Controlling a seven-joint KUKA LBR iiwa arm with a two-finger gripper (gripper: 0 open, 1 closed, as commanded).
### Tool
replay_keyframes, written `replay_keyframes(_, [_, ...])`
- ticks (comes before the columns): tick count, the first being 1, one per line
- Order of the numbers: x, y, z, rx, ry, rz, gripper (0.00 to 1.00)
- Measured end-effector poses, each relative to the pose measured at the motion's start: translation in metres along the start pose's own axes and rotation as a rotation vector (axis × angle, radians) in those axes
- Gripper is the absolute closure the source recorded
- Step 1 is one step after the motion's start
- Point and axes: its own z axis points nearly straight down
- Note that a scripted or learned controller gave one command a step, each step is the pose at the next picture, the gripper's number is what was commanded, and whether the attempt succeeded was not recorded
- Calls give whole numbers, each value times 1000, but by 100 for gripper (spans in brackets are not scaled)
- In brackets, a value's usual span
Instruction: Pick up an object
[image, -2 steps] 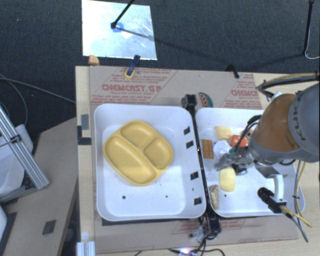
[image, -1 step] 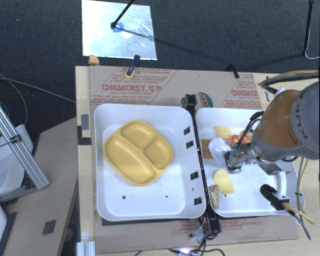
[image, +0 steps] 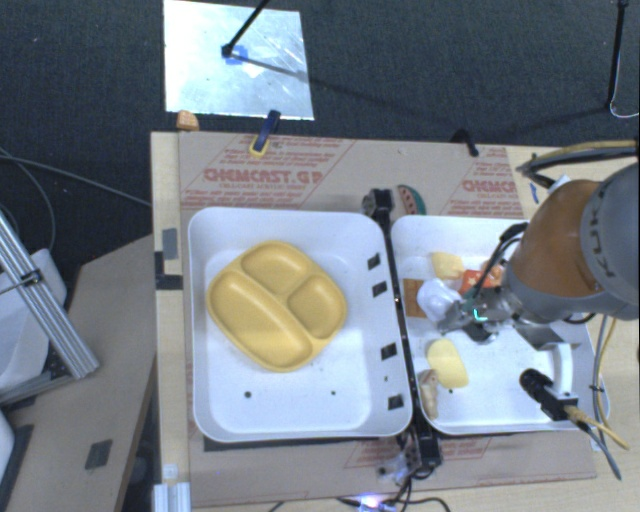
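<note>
My gripper (image: 466, 320) hangs low over the middle of the right bin (image: 500, 420), with the grey arm and its orange band reaching in from the right. Just left of and above it lies a white rounded object (image: 435, 297), touching or nearly touching the gripper. A yellow oval object (image: 448, 363) rests below the gripper, apart from it. A smaller yellow piece (image: 447, 264) lies near the bin's far wall, and an orange-red object (image: 490, 276) peeks out beside the wrist. The arm hides part of the bin's right side.
The left bin (image: 215, 400) holds a yellow divided plate (image: 277, 303). A tan piece (image: 429, 392) lies at the right bin's near-left corner, against the divider between the bins. A blue and yellow tool (image: 265, 133) lies on the cardboard behind the bins.
</note>
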Motion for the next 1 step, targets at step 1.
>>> replay_keyframes(1, [73, 1, -108, 34, 21, -12, 0])
